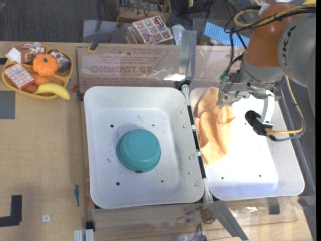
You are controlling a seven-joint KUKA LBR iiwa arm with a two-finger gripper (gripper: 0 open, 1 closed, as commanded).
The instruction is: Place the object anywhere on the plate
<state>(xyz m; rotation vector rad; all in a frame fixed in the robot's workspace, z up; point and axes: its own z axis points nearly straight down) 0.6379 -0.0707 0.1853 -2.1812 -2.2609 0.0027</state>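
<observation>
Orange cloth [214, 127] in right bin [261, 179], under gripper [226, 98]; grip state untellable; teal plate [139, 150] bare; transfer pending

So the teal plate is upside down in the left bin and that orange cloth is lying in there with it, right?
Not quite. The camera view shows the teal plate alone in the left bin; the orange cloth lies in the right bin, against its left wall, with the gripper at its upper edge. The plate does look turned upside down.
</observation>
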